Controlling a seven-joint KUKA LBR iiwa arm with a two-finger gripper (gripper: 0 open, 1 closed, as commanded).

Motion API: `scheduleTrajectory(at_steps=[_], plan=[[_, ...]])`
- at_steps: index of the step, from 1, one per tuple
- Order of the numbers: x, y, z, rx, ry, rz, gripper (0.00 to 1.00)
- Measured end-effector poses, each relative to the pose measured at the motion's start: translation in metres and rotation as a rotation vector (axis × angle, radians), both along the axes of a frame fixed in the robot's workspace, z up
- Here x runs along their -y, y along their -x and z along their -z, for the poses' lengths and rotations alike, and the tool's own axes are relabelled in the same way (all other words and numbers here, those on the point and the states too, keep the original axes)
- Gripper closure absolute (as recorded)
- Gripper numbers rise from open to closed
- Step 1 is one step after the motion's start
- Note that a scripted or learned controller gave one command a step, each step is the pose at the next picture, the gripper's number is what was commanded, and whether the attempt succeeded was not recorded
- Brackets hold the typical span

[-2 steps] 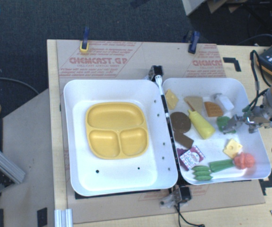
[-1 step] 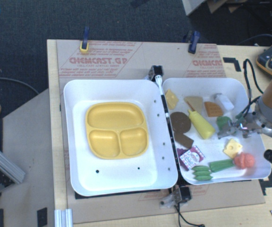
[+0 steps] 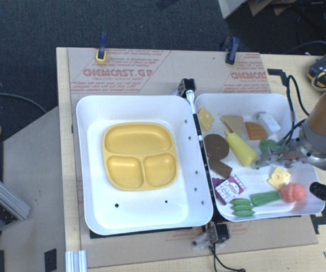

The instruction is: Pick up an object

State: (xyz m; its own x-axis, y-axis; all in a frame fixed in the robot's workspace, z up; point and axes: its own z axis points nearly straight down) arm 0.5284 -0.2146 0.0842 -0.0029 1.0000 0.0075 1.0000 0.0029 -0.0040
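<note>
- Your nearest candidate, the yellow cheese wedge [image 3: 278, 178], lies in the right bin [image 3: 219, 103], toward its right side.
- It sits just below the gripper [image 3: 276, 158] in the view, beside the pink ball [image 3: 292, 192].
- Whether the tool is clenched or released, you cannot tell; nothing visibly sits in it.
- The yellow tray [image 3: 139, 154] occupies the left bin [image 3: 89, 152], well apart.

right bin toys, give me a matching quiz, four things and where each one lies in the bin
Things:
1. yellow bottle
2. pink ball
3. green pea pod
4. brown disc

Places:
A. near edge, beside the purple packet
B. middle, lying at a slant
C. near right corner
D. by the wall shared with the left bin

Pairs: 1-B, 2-C, 3-A, 4-D
</note>
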Motion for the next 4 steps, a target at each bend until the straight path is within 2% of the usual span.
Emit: scheduleTrajectory(at_steps=[1, 2, 3, 4], plan=[[0.001, 0.0, -0.011, 0.003, 0.004, 0.002, 1.0], [0.0, -0.003, -0.053, 0.008, 0.01, 0.002, 1.0], [0.001, -0.006, -0.117, 0.012, 0.012, 0.002, 1.0], [0.001, -0.007, -0.142, 0.01, 0.011, 0.001, 1.0]])
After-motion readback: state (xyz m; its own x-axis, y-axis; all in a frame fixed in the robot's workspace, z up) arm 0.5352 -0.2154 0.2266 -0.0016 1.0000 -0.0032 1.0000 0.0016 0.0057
